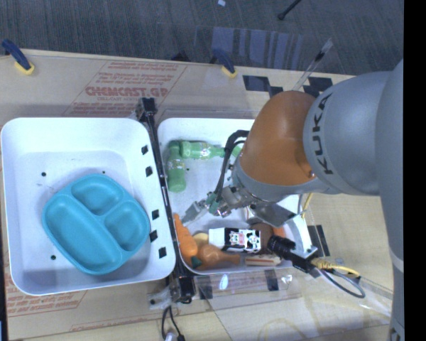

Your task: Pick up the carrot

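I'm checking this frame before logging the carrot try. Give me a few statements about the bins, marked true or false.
1. The blue three-compartment plastic plate lies in the left white bin. True.
2. The orange carrot lies on the blue plate. False: it lies in the right white bin, by its left wall.
3. The green plastic bottles lie in the right bin. True.
4. The grey arm with the orange band hangs over the left bin. False: it is over the right bin.

I count two white bins (18,190) and one blue divided plate (96,222). I see one carrot (186,240) and two green bottles (192,150).
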Controlling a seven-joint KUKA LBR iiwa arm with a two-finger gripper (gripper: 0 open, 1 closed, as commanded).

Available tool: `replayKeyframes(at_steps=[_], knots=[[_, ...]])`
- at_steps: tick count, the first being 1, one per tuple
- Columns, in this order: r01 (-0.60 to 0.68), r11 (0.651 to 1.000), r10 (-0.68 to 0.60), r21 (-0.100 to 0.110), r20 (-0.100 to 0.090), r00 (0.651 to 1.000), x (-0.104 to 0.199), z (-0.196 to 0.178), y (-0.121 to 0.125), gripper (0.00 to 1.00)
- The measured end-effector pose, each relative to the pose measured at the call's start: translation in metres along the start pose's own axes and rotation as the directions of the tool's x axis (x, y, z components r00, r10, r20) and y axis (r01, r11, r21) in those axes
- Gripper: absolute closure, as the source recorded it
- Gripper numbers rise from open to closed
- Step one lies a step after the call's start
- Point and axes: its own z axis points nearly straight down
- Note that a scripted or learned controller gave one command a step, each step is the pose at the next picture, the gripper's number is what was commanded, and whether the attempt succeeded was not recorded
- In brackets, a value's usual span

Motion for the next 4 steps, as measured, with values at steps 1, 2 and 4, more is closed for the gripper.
replayKeyframes(at_steps=[1,2,4], knots=[[-0.044,0.999,0.044,-0.004,0.005,0.999,-0.079,-0.021,0.029,0.00],[0.031,1.000,-0.031,0.002,-0.001,1.000,-0.022,0.000,-0.010,0.00],[0.138,0.990,-0.138,0.001,-0.002,0.990,-0.003,-0.001,-0.006,0.00]])
